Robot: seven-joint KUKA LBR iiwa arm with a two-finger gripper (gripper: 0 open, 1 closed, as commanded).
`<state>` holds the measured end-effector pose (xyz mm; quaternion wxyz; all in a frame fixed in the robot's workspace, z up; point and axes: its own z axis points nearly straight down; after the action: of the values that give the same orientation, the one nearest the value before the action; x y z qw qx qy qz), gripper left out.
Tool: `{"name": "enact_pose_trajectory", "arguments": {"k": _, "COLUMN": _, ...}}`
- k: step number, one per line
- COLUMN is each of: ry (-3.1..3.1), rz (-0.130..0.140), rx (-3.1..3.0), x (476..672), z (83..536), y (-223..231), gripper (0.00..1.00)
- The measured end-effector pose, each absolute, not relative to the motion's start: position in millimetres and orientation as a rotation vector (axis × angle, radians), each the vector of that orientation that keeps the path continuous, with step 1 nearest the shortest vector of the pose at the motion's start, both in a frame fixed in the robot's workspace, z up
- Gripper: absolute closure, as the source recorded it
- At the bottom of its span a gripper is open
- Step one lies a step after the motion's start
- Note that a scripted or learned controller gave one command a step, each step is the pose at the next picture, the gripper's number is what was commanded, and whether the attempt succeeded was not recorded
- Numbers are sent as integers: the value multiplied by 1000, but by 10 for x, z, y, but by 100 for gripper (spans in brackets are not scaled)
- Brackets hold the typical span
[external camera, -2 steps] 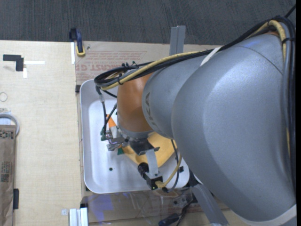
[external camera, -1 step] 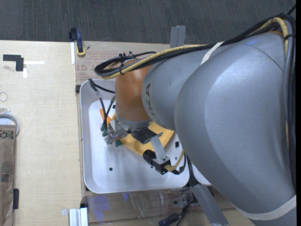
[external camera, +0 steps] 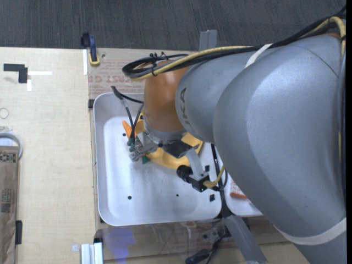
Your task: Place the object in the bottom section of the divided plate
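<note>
While arm is hanging low over white bin (external camera: 118, 197) on view's left, end effector (external camera: 136, 150) is sitting close to bin floor; open or closed, cannot tell. Small orange piece (external camera: 127, 128), likely task object, is lying just beside it. Yellow thing (external camera: 165, 157) is peeking from under wrist, maybe plate, sections hidden. Doing it well: confirming grip before lifting, finding bottom section, releasing low.

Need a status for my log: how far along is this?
Nothing looks done yet. In hand: the claw is low in a white bin, beside an orange piece and a yellow piece; a grasp cannot be confirmed. Left: a sure grasp, then the placing.
</note>
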<state>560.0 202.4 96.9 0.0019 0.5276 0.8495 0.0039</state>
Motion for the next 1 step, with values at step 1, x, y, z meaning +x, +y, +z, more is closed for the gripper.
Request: {"name": "enact_pose_trajectory", "arguments": {"k": 1, "ry": 2825, "rz": 24, "rx": 1323, "x": 5197, "z": 1018, "y": 2092, "gripper": 100}}
